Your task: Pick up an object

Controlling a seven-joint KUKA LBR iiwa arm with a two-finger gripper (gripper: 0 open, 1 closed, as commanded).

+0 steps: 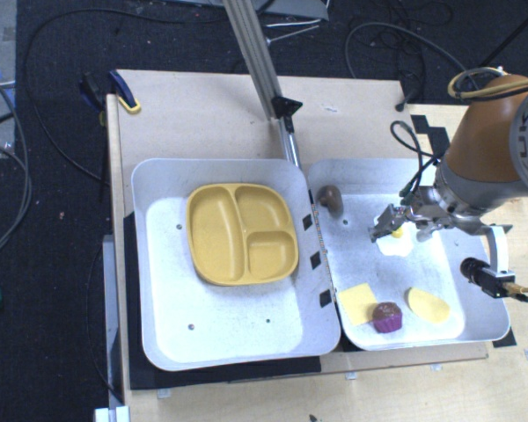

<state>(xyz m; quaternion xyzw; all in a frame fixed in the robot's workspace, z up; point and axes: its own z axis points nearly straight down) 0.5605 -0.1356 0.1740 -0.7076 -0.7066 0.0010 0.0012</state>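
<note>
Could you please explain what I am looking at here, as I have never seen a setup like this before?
This is one picture from a camera fixed above a wooden bench, looking down at a slant. The grey robot arm with an orange band reaches in from the right; its two-finger gripper hovers low over a small white and yellow object. I cannot tell whether it holds anything. Two shallow white bins sit side by side. The left bin holds a yellow divided plastic plate. The right bin holds a brown rounded object, a yellow square block, a purple round object and a yellow rounded piece.

Gripper (392,229) low, arm (488,152) bent
</note>
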